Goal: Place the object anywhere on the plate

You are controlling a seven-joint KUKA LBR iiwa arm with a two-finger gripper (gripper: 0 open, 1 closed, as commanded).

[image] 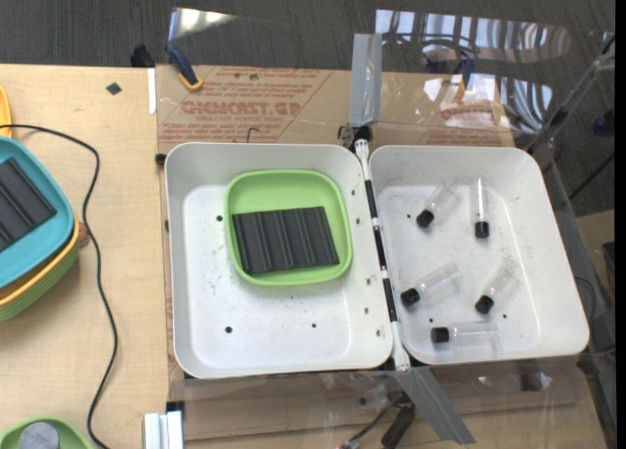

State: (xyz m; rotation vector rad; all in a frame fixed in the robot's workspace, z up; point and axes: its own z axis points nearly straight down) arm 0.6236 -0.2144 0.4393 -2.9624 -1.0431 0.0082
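A square green plate [289, 190] with a dark ribbed insert [286, 240] lies in the left white bin [264, 339], towards its back. Several clear tubes with black caps lie scattered in the right white bin [548, 339]: one at the back left [435, 205], one upright-looking at the back [480, 210], one in the middle [428, 286], one to the right [497, 289] and one near the front rim [465, 336].
A stack of teal and yellow trays [34, 227] sits on the bench at the far left, with a black cable [98, 271] running past it. Printed cardboard [245, 105] and clear plastic panels [469, 56] stand behind the bins.
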